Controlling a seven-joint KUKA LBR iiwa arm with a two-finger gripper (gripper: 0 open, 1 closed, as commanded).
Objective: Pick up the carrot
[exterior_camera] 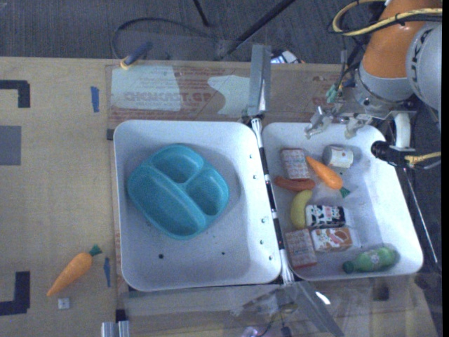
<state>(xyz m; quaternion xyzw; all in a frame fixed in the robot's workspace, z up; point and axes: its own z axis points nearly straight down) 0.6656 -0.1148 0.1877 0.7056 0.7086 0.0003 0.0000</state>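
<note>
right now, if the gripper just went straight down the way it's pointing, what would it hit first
Probably the bare floor of the right bin near its back rim. The gripper hangs above that end, and the small can and carrot lie slightly nearer the camera. Depth is hard to judge from this slanted view.

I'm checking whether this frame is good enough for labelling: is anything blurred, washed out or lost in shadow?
Camera view: soft overall, so the small cartons' print is unreadable; the right bin is brightly lit, its white floor near washed out, yet the carrot in it stands out clearly; the tool at the bin's far edge is small and indistinct; the teal plate casts only a faint shadow.
</note>
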